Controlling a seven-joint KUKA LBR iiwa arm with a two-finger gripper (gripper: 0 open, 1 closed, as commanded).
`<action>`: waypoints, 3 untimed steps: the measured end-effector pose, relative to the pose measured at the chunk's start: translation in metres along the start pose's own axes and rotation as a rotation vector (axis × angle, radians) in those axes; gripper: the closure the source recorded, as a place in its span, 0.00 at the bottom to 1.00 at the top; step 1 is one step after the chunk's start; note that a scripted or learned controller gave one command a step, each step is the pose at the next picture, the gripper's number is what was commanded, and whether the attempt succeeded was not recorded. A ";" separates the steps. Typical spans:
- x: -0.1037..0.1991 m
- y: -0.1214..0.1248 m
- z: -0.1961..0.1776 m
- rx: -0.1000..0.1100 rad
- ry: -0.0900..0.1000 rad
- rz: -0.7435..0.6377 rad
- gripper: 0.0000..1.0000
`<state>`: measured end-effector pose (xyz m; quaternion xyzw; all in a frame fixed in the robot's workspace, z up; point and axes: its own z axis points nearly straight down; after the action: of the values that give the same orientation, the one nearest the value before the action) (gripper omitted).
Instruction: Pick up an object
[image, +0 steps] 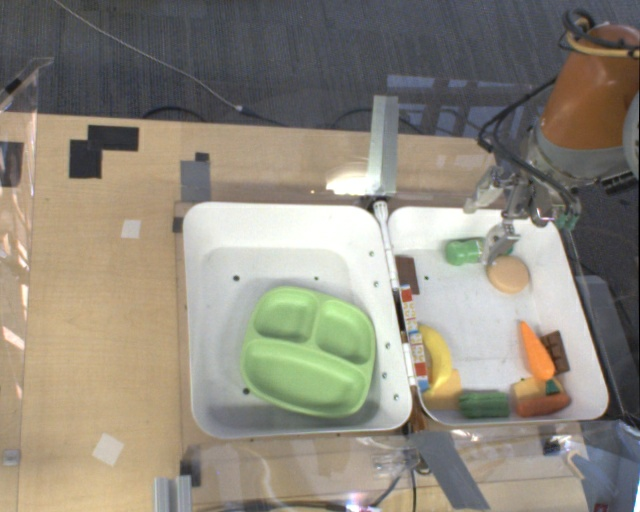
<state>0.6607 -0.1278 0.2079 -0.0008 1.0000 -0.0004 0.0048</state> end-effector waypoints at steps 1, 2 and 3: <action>-0.008 0.011 0.118 0.000 0.008 -0.039 0.00; -0.010 0.046 0.120 -0.001 0.000 -0.276 0.00; -0.011 0.045 0.118 0.001 -0.006 -0.521 0.00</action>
<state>0.6726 -0.0832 0.0902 -0.2584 0.9660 -0.0023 0.0073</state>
